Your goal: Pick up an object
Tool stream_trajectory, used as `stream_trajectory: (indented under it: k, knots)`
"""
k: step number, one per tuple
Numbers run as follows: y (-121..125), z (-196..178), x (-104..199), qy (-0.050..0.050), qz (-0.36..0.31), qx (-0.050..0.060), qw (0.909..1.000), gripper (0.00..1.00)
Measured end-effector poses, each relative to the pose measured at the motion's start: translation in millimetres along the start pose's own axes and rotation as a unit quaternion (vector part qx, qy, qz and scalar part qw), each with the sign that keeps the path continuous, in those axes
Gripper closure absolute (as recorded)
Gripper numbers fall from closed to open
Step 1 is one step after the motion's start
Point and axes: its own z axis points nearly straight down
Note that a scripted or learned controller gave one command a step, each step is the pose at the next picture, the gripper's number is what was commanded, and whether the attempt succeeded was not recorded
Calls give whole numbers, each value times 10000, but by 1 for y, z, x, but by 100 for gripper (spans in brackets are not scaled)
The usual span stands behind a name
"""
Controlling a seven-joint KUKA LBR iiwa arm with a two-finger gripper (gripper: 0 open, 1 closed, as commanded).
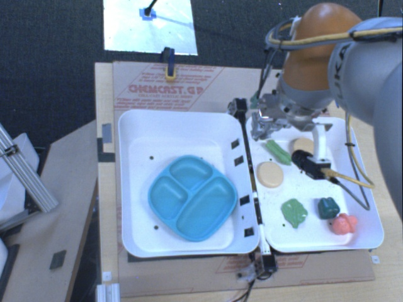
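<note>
Your gripper (pixel 267 129), finger state impossible to tell, hangs at the right bin's (pixel 371 231) eleven o'clock above a long green plastic pod (pixel 277 151); descent comes next.

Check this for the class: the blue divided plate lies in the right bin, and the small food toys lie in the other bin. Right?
Not quite. The camera view shows the blue divided plate in the left bin; the small food toys, such as the green one, lie in the other bin.
</note>
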Motion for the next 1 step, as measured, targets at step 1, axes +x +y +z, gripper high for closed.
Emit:
stream_trajectory:
  k: [1]
  knots:
    - [-6, 9, 45, -5, 6, 3, 10000, 100]
